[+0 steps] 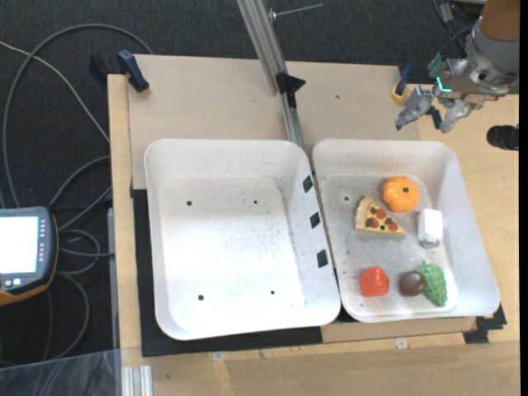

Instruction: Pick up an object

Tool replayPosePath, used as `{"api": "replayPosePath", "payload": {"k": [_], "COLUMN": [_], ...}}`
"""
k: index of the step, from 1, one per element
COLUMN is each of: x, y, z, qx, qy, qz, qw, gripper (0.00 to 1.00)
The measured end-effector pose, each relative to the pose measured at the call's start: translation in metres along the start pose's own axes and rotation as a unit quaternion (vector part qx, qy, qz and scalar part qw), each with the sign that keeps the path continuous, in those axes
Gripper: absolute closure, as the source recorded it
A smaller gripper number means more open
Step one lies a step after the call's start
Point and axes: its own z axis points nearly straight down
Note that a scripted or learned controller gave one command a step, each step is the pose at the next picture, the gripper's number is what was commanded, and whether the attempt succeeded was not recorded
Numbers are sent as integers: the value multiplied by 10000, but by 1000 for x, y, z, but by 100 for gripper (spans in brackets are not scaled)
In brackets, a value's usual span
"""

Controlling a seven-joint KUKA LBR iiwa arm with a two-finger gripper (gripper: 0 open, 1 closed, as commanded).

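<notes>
The right bin (462, 213) holds an orange pumpkin (400, 193), a pizza slice (378, 218), a small white block (430, 225), a red round piece (374, 281), a dark brown ball (412, 283) and a green broccoli-like piece (434, 283). My gripper (427, 114) hangs above the bench beyond the far edge of the right bin, up at the top right. Its fingers (409, 112) are spread apart with nothing between them. It is well clear of every object.
The left bin (223, 238) lies beside the right one, split from it by a ridge with black clips (314, 219). A metal pole (262, 40) slants over the bench back. Blue clamps (132, 68) sit at the bench's far corners.
</notes>
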Motion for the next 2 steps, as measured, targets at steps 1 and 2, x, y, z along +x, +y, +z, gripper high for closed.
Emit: {"api": "replayPosePath", "payload": {"k": [1,2], "x": [0,-4], "y": [1,-1], "z": [-3,59], "qx": [-23,6], "qy": [-11,-5], "qz": [-6,5], "qw": [10000,10000], "gripper": [0,0]}}
